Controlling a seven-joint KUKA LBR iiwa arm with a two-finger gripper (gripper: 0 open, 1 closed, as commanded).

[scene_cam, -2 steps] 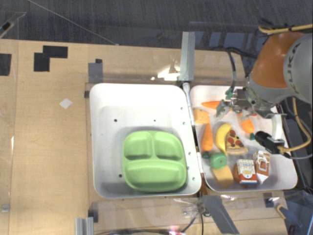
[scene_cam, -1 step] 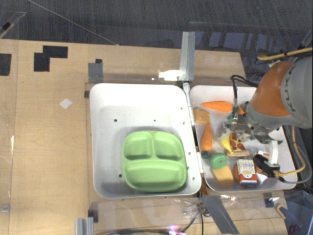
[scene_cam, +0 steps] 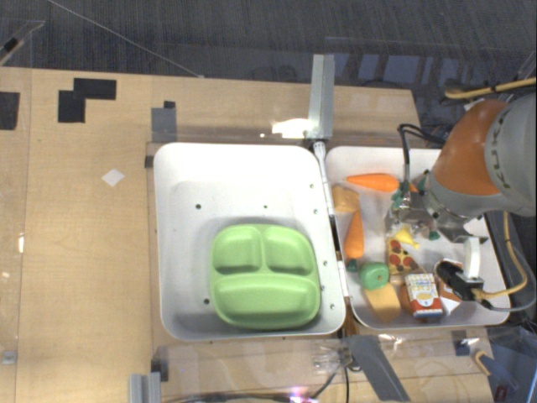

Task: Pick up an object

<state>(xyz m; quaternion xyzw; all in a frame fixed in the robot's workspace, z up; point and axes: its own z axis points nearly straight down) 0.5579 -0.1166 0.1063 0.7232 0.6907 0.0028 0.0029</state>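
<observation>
The small yellow piece (scene_cam: pixel 405 240) lay just under my gripper (scene_cam: pixel 411 218), in the right bin (scene_cam: pixel 487 316). I could not tell how my gripper stood. A carrot (scene_cam: pixel 372 181) lay beside me and a little box (scene_cam: pixel 424 295) nearby; in that crowding, I judged I might nudge neighbours and miss.

Robot lab: wooden bench (scene_cam: pixel 75 250) with black marker patches (scene_cam: pixel 84 97), metal brackets (scene_cam: pixel 322 99), two white bins (scene_cam: pixel 180 225), cables, grey carpet.
</observation>
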